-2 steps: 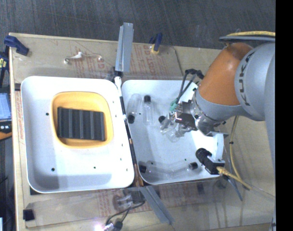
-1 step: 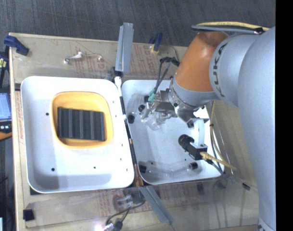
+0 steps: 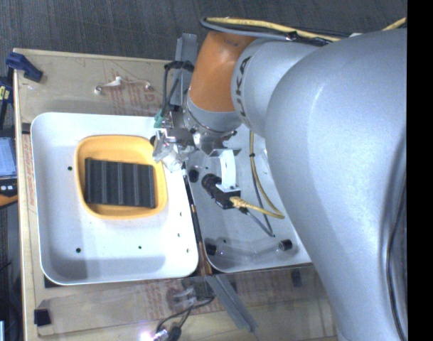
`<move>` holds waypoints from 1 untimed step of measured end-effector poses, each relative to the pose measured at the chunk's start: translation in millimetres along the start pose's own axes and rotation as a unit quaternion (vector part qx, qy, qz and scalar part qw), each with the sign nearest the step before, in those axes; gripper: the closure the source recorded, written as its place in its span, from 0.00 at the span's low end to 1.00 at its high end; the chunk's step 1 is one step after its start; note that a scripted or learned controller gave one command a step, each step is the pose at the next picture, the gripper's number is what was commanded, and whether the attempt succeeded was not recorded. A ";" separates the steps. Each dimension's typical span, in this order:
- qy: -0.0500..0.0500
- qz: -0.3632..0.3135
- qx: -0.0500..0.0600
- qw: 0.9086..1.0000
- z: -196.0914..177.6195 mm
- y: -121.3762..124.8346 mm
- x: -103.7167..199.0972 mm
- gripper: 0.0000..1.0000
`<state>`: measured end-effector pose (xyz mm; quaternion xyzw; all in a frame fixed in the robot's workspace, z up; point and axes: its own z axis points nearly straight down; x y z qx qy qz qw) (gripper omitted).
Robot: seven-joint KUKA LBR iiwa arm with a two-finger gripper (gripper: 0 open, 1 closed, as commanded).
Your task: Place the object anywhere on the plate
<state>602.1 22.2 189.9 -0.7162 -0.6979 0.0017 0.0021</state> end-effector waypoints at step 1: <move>0.000 0.000 0.000 1.000 -0.4 0.2 -0.4 0.00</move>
